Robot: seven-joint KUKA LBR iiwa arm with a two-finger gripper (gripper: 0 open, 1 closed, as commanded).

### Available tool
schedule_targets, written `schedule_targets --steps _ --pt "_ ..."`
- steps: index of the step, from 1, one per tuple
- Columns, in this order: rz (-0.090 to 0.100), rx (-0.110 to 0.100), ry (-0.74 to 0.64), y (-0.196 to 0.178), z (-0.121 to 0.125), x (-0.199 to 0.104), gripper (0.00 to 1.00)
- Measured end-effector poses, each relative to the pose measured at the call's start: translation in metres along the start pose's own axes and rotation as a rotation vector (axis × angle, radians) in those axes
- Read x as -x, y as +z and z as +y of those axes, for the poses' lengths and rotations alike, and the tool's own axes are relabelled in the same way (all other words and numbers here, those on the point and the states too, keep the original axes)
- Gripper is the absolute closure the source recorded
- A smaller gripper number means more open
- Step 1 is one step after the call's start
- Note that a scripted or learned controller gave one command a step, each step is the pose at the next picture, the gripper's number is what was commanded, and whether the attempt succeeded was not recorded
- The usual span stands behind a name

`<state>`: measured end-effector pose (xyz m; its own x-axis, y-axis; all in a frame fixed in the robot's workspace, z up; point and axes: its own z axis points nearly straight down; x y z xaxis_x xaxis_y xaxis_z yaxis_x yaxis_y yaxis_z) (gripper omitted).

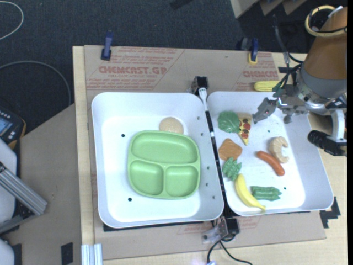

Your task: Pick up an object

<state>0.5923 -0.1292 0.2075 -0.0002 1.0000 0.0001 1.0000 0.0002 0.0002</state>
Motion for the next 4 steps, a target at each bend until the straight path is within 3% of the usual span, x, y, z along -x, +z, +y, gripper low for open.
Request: schedule_targets --steps 1,2,3,4 --pt "0.003 -0.011 -0.002 0.106 0.019 -0.023 0.0" --pt "0.0 0.001 -0.002 0.123 0.073 -0.036 0.0" --pt "-0.001 0.004 -0.001 0.11 0.072 -0.035 1.0" --pt "0.003 0.01 -0.008 0.016 0.043 -0.11 1.0"
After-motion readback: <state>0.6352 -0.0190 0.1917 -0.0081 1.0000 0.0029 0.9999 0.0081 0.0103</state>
